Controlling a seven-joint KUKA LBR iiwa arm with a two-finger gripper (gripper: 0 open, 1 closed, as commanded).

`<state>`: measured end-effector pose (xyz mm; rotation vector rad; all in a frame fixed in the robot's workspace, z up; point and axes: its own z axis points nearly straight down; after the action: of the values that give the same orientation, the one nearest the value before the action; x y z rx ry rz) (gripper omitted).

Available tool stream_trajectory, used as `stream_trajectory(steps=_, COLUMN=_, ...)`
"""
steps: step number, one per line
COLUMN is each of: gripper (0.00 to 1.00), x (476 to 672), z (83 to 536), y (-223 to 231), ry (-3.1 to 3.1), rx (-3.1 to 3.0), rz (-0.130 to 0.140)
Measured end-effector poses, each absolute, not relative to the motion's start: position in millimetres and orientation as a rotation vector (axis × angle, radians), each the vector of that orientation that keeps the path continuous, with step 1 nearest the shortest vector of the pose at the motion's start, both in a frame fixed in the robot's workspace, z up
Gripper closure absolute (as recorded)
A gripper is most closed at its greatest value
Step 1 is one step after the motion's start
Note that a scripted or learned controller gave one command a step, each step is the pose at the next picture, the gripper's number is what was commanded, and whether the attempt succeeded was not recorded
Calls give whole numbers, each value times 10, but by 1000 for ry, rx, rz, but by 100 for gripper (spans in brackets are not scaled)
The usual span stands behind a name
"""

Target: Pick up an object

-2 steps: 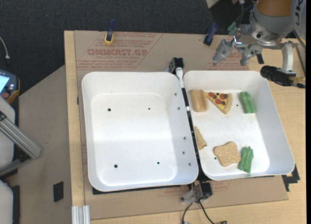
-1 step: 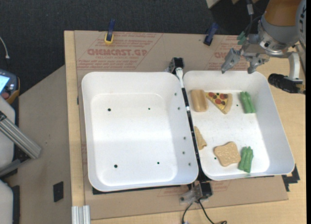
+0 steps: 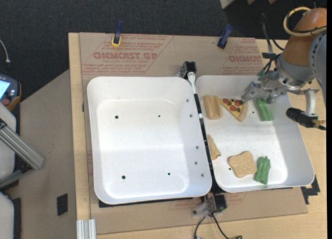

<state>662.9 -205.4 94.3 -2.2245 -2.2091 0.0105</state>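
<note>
Camera view: the gripper [image 3: 258,92] is being held low over the right shallow white bin [image 3: 290,144], just beside a small green plastic stick [image 3: 264,111] and a triangular pizza-slice toy [image 3: 234,108], probably to line up a grasp. Whether the fingers are apart or together cannot be told. A tan bread-roll toy [image 3: 211,106], a toast-shaped piece [image 3: 242,164] and a green bean-like bundle [image 3: 262,169] are lying apart, so reachable singly.

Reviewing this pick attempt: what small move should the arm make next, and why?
Probably ease the tool straight down. It hovers at the right bin's far end, between the pizza slice and a green piece, with nothing visibly held.
</note>
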Motion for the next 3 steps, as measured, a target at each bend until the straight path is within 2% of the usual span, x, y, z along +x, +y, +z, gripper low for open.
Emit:
stream_trajectory(steps=1, gripper=0, x=6485, z=1723, y=-2096, ry=-2226, rx=-2228, rz=-4)
stream_trajectory(steps=2, gripper=0, x=6277, z=2540, y=-1983, ry=-2229, rx=-2227, rz=-7)
stream_trajectory(steps=3, gripper=0, x=5721, z=3530, y=-1793, ry=-2230, rx=-2228, rz=-9)
